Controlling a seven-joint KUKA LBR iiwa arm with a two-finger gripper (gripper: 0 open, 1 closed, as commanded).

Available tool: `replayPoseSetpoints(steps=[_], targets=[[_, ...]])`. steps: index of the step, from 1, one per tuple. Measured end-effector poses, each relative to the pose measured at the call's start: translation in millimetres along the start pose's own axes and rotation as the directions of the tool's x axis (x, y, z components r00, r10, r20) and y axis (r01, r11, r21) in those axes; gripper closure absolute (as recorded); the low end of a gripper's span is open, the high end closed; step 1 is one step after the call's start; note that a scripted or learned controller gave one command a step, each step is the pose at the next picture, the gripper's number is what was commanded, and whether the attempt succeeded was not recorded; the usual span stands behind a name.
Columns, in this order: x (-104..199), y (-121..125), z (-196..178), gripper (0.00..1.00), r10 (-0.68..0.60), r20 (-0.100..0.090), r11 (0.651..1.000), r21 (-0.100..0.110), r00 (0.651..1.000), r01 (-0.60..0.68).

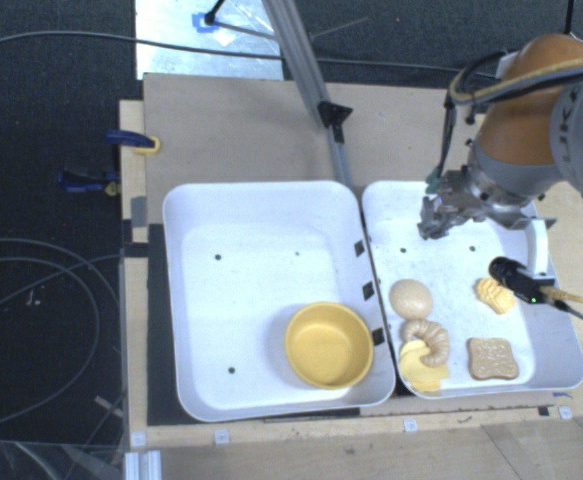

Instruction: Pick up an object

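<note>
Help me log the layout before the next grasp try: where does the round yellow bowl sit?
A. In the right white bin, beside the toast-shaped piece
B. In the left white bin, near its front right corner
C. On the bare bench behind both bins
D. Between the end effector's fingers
B: the round yellow bowl rests on the floor of the left white bin, near its front right corner, apart from the end effector over the right white bin.

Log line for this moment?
gripper: over right bin, upper part | holding: nothing seen | food items: bin's lower part | yellow bowl: left bin
</note>
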State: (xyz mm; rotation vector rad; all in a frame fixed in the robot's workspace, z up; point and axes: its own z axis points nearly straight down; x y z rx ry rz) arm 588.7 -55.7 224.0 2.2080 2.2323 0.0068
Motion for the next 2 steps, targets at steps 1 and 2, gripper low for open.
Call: replayPoseSetpoints(steps=[1,2], targets=[[47.8,18.9,7.3,1.00,0.000,0.001,1.000,0.001,1.000,0.000],[95.5,29.2,-5.4,1.00,0.000,0.000,1.000,0.001,1.000,0.000]])
